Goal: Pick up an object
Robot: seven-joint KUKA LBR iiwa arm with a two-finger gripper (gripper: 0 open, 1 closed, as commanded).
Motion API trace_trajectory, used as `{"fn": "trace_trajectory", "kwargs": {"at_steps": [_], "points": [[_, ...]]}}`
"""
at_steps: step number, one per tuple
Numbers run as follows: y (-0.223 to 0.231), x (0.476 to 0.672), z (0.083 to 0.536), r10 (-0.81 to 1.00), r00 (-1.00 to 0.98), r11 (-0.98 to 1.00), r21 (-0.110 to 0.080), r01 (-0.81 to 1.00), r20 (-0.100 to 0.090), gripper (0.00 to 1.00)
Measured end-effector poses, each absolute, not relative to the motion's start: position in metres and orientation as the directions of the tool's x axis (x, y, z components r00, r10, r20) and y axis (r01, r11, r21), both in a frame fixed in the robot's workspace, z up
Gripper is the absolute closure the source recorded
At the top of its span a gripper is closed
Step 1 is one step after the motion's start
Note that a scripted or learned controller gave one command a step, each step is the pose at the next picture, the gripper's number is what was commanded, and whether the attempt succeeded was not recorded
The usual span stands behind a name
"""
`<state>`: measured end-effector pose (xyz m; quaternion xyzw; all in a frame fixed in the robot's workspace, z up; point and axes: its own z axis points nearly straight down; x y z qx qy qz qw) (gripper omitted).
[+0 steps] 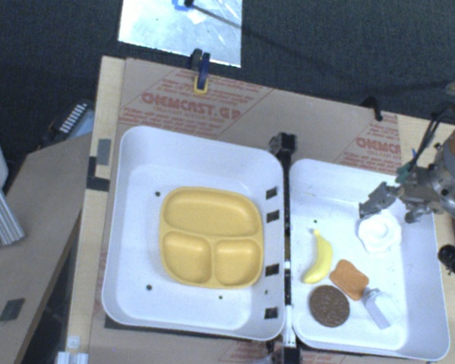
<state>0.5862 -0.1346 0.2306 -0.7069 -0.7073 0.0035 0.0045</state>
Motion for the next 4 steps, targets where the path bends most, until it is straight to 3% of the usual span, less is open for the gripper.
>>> {"fn": "trace_trajectory", "kwargs": {"at_steps": [1,4], "points": [[-0.134,0.589,0.238,1.000,-0.003,0.003,0.001,1.000,0.000,0.00],[-0.128,0.588,0.088,1.000,0.000,0.000,0.000,1.000,0.000,0.00]]}}
